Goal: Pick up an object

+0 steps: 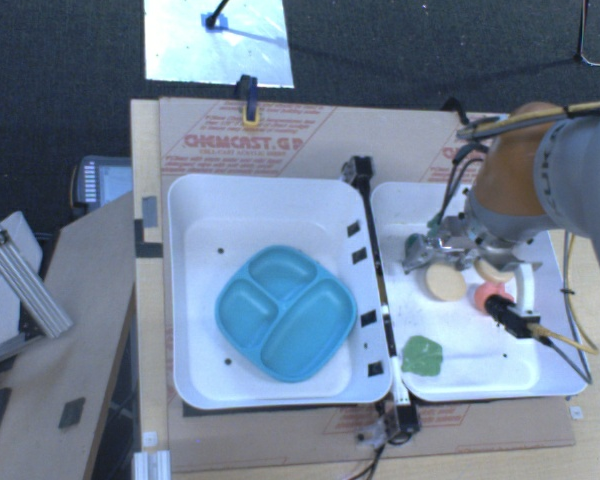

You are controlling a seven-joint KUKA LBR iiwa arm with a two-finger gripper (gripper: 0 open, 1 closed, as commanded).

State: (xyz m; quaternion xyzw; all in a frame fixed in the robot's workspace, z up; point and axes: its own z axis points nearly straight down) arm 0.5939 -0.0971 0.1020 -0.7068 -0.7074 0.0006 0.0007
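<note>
A dark carpeted floor (400,38) surrounds the worktop (100,268), which carries a cardboard sheet (280,133) printed in red under two shallow white bins. Nearest the camera, in the right bin (470,373), a small green object (421,355) lies close to the front wall and the central divider. A little farther back, a round cream disc-shaped object (444,282) rests on the bin floor, and just to its right sits a small orange-red object (489,296), partly covered by arm hardware. The pincer (435,248) hangs low in this bin, just above and behind the cream disc, seemingly touching or almost touching its upper edge; whether its fingers are apart or together cannot be told, and nothing is seen between them. The grey arm (570,183) with its orange band (510,173) comes in from the right. In the left bin (270,193), a blue divided plate (285,311) lies flat near the middle. Farther back, a yellow-tipped clamp (249,106) grips the cardboard's rear edge, and beyond it a shiny silver sheet (218,28) lies on the floor.
</note>
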